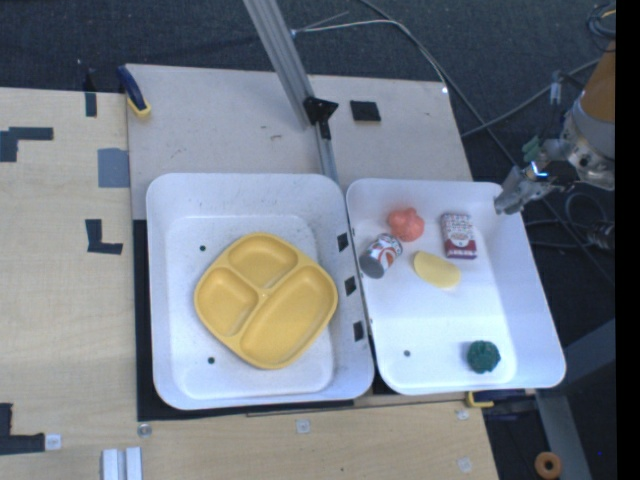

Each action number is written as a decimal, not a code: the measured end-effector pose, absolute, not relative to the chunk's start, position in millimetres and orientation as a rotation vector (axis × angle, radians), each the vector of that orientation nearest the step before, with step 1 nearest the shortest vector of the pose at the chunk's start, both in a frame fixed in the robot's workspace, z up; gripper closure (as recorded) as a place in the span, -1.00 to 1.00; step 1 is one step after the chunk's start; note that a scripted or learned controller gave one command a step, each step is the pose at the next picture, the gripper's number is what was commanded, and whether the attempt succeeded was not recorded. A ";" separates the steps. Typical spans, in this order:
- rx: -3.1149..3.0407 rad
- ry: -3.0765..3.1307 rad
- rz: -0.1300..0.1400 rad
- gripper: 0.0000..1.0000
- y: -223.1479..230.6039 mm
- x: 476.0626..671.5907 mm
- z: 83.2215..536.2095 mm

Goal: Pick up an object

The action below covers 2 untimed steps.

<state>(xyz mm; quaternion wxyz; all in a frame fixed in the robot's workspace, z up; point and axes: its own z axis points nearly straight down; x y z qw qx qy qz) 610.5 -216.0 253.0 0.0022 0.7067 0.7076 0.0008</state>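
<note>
A KUKA arm's gripper (pixel 512 200) hangs at the right bin's (pixel 520 298) far right rim, its dark tip just over the white edge; the view does not settle what state the tool is in, and nothing is seen held in it.

Nearest to the gripper, just inward and slightly toward the camera, stands a small red-and-white carton (pixel 458 236). Beyond that, farther inward, lies a pinkish-red lump (pixel 405 223), and below the carton a yellow lemon-shaped piece (pixel 437 269) rests almost touching it. A small printed can (pixel 380 255) lies on its side by the bin's inner wall, well away from the gripper. A dark green, knobbly ball (pixel 483 356) sits alone toward the near corner, apart from the rest.

In the left bin (pixel 165 298), well across from the gripper, lies a yellow three-compartment plate (pixel 265 299).

No object has been picked yet, and any of the five small items could serve. The risks, judged from this layout: coming straight down from here would likely strike the rim rather than an object; the carton and the lemon piece sit close enough that a closing grasp on one may nudge the other; the can on its side looks ready to roll away from a glancing touch.
</note>
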 end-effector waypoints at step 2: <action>2.216 2.231 -0.001 1.00 -99.3 600.3 249.9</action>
